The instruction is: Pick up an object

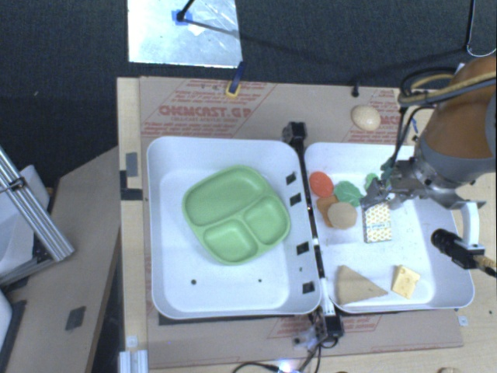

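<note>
My gripper (382, 193) hangs over the middle of the right bin (460, 292), reaching in from the right. Just under its tip is a small white box with a dotted pattern (378, 224); its top edge meets the gripper, and I cannot tell whether the box is held or lying on the bin floor. To the left sit a red-orange ball (321, 183), a green piece (349, 193) and a tan round piece (341, 215). A tan wedge (358, 286) and a yellow cheese block (405, 281) lie near the bin's front.
The left bin (167, 286) holds a green divided plate (235, 214). A black divider (307, 208) runs between the bins. A beige egg shape (366, 117) rests on the board behind the right bin. A black part of the arm (458, 249) sticks out over the right bin's right side.
</note>
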Available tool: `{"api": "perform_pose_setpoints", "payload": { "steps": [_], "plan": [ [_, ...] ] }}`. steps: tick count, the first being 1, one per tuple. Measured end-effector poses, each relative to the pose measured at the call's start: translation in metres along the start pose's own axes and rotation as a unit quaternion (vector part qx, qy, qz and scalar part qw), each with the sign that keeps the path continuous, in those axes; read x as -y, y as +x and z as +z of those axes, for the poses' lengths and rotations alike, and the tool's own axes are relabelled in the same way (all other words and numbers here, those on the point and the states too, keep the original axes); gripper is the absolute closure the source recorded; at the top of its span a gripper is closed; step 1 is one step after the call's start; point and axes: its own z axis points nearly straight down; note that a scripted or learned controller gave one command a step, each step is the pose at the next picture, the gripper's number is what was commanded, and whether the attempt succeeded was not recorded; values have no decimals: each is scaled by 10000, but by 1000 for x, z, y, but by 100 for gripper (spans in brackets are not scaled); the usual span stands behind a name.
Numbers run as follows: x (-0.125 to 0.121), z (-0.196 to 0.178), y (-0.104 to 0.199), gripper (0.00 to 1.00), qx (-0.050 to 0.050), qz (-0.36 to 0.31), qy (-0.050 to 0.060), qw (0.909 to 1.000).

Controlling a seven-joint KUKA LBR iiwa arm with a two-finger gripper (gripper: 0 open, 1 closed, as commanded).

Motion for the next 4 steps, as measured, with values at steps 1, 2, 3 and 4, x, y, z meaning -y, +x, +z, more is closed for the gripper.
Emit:
{"api": "perform_pose_setpoints", "payload": {
  "steps": [1,2,3,4],
  "plan": [
    [3,-10,54,100,-13,-28,3,10000],
    [-4,2,107,100,-14,-29,18,10000],
    [-1,-9,162,100,-16,-31,12,10000],
    [8,-6,164,100,-3,-7,21,10000]
  ]
}}
